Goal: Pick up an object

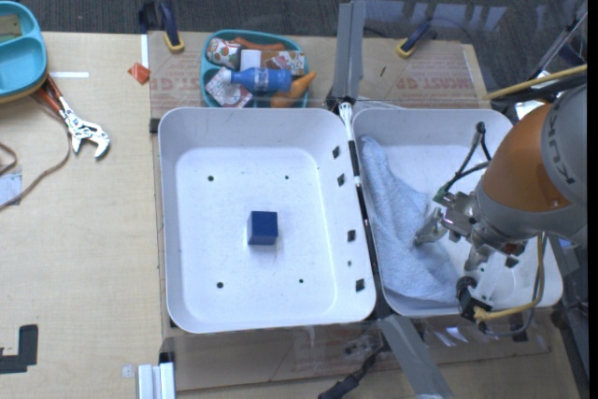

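A small blue cube (263, 227) lies near the middle of the left white bin (187, 201). A pale blue-grey cloth (397, 206) is crumpled along the left side of the right bin (439, 121). My gripper (432, 227) is low in the right bin, at the cloth's right edge and seemingly touching it. The grey arm with its orange band (528, 168) covers the right part of that bin. The cube is well to the left of the gripper, across the divide between the bins.
A teal bowl (254, 70) holding several small items stands behind the left bin. A wrench (82, 134) and a teal tray (19, 47) lie on the wooden bench at far left. Two clamps (168, 25) hold the board's back edge.
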You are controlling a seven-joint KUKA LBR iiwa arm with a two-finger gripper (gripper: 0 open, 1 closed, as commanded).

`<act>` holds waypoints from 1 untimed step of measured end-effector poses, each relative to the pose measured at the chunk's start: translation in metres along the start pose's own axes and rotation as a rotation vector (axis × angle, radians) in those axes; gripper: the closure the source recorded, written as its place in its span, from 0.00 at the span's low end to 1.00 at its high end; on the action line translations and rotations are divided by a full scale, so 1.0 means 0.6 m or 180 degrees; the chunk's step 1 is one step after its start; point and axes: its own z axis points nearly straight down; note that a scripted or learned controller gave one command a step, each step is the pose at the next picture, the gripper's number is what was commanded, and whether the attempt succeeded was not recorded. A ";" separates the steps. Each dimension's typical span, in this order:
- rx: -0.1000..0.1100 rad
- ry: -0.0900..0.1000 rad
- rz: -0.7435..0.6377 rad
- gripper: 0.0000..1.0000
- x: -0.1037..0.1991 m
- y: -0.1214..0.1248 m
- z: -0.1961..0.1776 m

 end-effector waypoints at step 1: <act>-0.0001 -0.0005 0.0456 0.00 -0.023 0.004 -0.105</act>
